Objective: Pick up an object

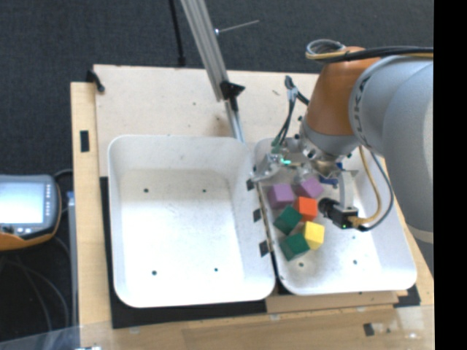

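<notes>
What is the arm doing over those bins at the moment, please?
The grey and orange arm reaches in from the right, its tool low over a cluster of small coloured blocks in the right-hand white bin: two purple blocks, an orange block, a yellow block and two green blocks. Nothing looks lifted yet.

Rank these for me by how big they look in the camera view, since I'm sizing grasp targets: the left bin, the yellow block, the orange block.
1. left bin, by far the largest.
2 and 3. yellow block and orange block: they look about alike, and the orange one is partly hidden by its neighbours, so I won't rank them.
</notes>
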`<state>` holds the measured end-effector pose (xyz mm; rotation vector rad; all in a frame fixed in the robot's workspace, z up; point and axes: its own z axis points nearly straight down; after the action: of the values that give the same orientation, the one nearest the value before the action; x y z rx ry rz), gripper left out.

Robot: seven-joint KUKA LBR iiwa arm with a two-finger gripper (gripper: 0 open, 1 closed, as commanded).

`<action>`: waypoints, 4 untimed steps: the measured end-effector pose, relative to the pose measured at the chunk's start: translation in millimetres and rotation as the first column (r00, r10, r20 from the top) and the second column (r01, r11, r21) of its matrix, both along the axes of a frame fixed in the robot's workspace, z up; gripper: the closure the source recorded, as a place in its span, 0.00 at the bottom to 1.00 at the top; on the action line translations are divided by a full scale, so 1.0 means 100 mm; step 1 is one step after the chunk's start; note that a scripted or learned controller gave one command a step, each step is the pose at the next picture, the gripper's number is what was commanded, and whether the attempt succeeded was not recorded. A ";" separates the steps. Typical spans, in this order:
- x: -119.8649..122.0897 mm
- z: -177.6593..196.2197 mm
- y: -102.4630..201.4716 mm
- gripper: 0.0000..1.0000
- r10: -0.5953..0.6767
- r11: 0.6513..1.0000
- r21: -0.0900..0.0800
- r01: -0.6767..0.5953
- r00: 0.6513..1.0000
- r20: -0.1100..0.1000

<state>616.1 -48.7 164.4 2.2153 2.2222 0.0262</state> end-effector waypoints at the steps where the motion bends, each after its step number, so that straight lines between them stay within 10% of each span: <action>1: 0.00 0.00 0.00 0.00 0.000 1.000 0.000 0.000 1.000 0.000; 3: -0.07 -0.06 -0.02 0.00 0.004 1.000 0.006 -0.004 1.000 0.014; 4: 0.44 0.42 -0.12 0.00 0.002 1.000 -0.011 -0.002 1.000 -0.004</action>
<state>660.5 -60.7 206.3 2.2099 2.2204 0.0102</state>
